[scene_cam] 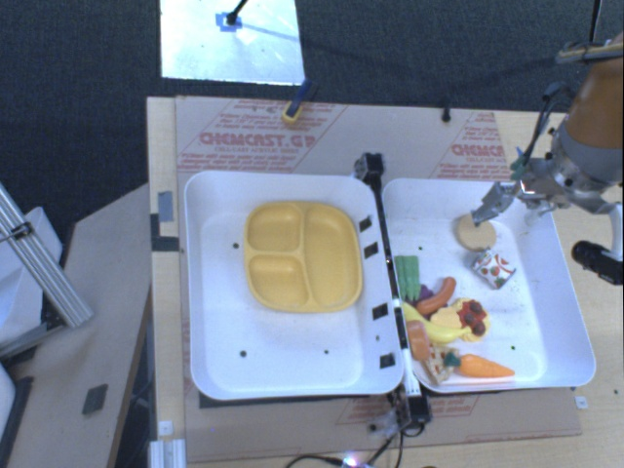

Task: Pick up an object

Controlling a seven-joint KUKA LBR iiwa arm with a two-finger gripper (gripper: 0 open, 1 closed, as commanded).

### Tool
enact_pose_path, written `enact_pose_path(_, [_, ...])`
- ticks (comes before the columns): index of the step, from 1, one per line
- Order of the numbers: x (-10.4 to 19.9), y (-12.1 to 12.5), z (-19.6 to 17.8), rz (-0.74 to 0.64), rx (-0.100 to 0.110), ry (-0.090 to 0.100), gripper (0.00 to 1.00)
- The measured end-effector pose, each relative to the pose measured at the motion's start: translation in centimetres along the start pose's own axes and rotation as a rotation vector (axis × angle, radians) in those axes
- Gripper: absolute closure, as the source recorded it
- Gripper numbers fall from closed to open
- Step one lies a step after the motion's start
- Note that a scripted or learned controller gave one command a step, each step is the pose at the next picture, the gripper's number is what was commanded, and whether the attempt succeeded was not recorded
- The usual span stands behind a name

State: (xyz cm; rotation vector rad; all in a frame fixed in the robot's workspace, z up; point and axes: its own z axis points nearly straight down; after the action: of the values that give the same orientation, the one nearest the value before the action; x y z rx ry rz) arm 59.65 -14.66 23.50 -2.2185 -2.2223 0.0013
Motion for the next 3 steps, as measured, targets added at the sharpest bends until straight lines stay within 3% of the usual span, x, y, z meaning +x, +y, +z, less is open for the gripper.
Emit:
enact_pose_path(2, [-0.6,0.0,8.5,0.001,0.001,0.000,0.00])
enact_pose_path(3, [-0.5,0.5,14.6,0.000,0.001,0.000,0.00])
